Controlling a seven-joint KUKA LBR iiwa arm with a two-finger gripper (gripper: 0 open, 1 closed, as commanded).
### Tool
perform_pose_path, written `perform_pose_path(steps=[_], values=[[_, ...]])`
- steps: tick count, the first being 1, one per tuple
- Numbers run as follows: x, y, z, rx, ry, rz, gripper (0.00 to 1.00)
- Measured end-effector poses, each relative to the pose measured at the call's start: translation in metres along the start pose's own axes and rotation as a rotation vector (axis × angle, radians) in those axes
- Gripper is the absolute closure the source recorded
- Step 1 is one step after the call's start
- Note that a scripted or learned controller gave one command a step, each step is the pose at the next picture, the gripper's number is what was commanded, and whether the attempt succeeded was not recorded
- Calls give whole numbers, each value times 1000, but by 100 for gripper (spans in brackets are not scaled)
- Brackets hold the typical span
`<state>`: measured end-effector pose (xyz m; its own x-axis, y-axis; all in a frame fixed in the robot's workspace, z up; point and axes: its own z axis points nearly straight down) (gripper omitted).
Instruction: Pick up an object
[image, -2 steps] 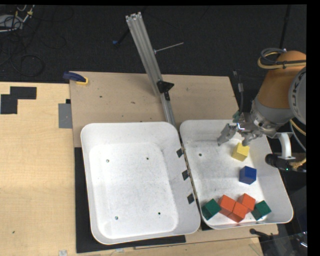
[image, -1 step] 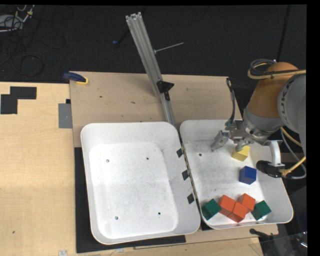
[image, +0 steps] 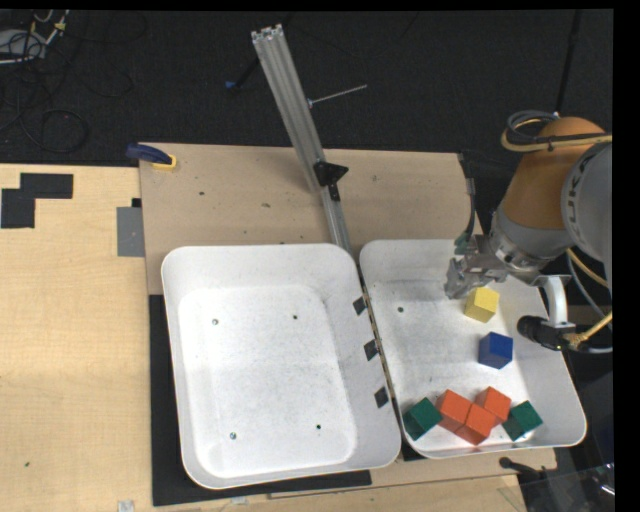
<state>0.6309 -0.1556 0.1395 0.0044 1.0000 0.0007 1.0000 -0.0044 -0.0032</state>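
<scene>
- The left bin (image: 262, 365) sat on the counter (image: 230, 195) well to the left of the yellow cube (image: 481, 303), which I take as my landmark.
- An aluminium bar (image: 300, 125) leaned over the counter, up and to the left of the yellow cube, its foot near the gap between the two bins.
- The right bin (image: 420, 320) held everything worth picking, the yellow cube lying in its upper half.
- A green cube (image: 423, 416) lay well below the yellow cube and a little to its left, against the near wall.
- Two orange cubes (image: 472, 412) lay touching each other just right of that green one, well below the yellow cube.
- My pincer (image: 466, 277) hung just above and left of the yellow cube, close over the bin floor; nothing sat between its tips, and I could not tell whether it was spread or closed.
- The blue cube (image: 495, 350) lay just below the yellow cube, apart from it.
- A second green cube (image: 522, 419) lay below and right of the yellow cube, beside the orange pair.
- By my reckoning I was at the approach step, nothing lifted yet.
- The next move called for shifting slightly right and down so the tips straddled the yellow cube, then clamping and rising.
</scene>
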Motion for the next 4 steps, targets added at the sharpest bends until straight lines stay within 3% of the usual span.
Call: perform_pose_path(steps=[3,4], values=[[-5,-10,-121,-5,-1,-4,100],[44,-18,-107,1,2,-8,100]])
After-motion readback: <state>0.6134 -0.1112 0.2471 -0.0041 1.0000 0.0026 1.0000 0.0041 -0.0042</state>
